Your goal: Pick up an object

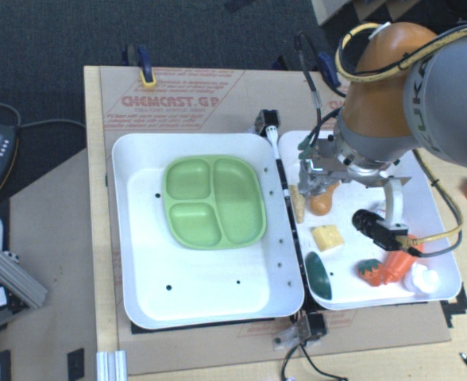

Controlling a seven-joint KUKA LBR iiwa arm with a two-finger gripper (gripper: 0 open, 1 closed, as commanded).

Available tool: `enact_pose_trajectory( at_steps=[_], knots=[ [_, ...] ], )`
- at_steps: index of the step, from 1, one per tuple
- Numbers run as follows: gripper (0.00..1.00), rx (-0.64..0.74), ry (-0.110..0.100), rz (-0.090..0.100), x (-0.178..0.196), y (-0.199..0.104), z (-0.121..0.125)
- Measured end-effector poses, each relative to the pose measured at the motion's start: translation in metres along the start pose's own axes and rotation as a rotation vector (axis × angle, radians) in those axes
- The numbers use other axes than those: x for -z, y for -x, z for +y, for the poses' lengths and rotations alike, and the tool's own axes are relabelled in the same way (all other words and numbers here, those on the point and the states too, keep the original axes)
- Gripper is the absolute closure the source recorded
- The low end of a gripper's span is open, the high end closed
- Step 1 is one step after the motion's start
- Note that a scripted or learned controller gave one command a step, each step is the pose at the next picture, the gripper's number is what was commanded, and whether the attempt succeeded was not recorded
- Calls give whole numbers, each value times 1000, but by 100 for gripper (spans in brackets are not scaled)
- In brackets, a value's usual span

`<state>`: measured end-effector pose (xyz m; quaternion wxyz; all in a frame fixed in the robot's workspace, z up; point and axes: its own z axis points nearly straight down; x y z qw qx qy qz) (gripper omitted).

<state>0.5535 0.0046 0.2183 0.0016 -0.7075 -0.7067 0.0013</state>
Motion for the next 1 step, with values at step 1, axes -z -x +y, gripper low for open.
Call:
enact_pose_trajectory(
  at_steps=[1],
  knots=[
    [100,2,8,-1,16,0,12]
  ],
)
